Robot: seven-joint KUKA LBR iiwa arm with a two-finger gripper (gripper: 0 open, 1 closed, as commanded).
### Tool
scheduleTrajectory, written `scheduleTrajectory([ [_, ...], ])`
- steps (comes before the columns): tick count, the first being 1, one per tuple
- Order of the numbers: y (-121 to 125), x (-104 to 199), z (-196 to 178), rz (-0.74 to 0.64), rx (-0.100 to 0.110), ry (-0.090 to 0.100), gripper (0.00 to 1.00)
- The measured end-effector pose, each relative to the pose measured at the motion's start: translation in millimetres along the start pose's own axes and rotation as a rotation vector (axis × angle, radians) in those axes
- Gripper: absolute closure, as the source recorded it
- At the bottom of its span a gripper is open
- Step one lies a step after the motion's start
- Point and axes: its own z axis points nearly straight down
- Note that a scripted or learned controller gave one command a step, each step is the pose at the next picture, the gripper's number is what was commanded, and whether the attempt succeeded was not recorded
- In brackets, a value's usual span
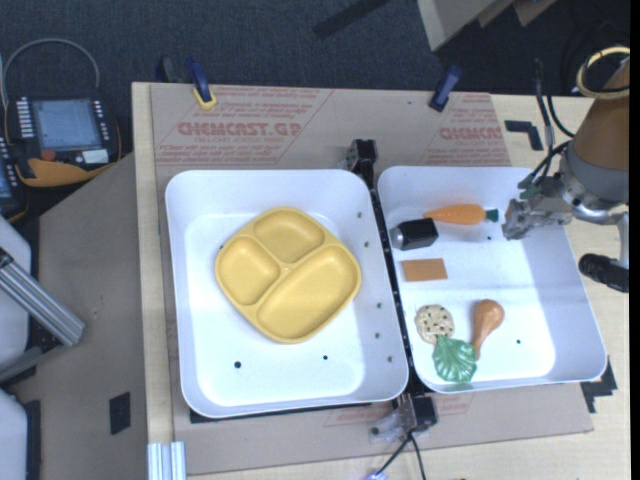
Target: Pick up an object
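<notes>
The right bin (pixel 560 298) holds several small toy items. An orange carrot (pixel 455 215) lies near its back, with a black block (pixel 416 233) just left of it. Below them lies a flat brown square (pixel 424 269). Toward the front sit a speckled cookie (pixel 434 320), a green leaf (pixel 454 359) and a tan drumstick (pixel 485 321). My gripper (pixel 522 218) hangs over the right bin's back right part, just right of the carrot's green tip. Nothing shows between its fingers.
The left bin (pixel 200 368) carries a yellow divided plate (pixel 288 273) in its middle. A black clamp (pixel 362 155) sits between the bins at the back. A teach pendant (pixel 62 133) lies off the bench at the far left.
</notes>
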Motion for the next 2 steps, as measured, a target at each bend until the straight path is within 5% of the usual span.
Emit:
scheduleTrajectory([
  [2,-9,-3,-93,0.0,-0.003,-0.001,1.0],
])
